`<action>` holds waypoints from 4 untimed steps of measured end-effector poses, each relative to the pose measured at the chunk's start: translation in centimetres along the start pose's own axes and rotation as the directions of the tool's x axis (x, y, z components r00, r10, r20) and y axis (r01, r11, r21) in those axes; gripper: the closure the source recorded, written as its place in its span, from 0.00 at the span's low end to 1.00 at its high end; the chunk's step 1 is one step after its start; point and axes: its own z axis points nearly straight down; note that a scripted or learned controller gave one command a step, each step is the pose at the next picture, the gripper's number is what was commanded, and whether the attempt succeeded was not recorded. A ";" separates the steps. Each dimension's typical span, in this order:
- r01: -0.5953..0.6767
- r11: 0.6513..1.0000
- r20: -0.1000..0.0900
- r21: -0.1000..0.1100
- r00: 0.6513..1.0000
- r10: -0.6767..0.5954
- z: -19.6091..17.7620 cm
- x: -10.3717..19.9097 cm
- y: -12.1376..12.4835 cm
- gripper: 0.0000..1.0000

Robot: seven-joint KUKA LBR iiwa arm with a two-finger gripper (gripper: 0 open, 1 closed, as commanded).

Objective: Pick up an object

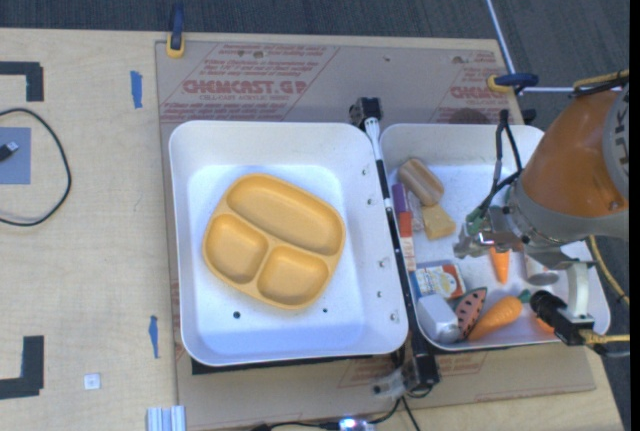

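Note:
My gripper [483, 237] hangs low over the middle of the right bin [452, 169], reaching in from the right below the arm's orange band. A small orange carrot piece [500, 265] lies just below it. A tan cheese wedge [437, 221] sits just to its left, and a brown bread roll [420, 181] lies farther up. A larger carrot [497, 315] rests near the bin's front edge, beside a dark striped toy [467, 305]. A small printed carton [438, 279] lies at the front left. The arm hides the bin's right side.
The left bin [200, 219] holds a yellow three-part plate [274, 238]. A purple and red bar [402, 209] lies along the right bin's left wall. A black cable and a rail run along the divide between the bins.

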 end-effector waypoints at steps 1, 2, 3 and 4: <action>0.000 1.000 0.000 0.000 1.000 0.000 0.0 0.0 0.0 0.00; 0.001 0.999 -0.010 0.036 1.000 0.000 5.3 0.1 -1.4 0.00; -0.001 1.000 -0.003 0.026 1.000 0.001 4.1 -0.2 -1.1 1.00; -0.002 1.000 -0.002 0.025 1.000 0.002 4.1 -0.2 -1.1 0.00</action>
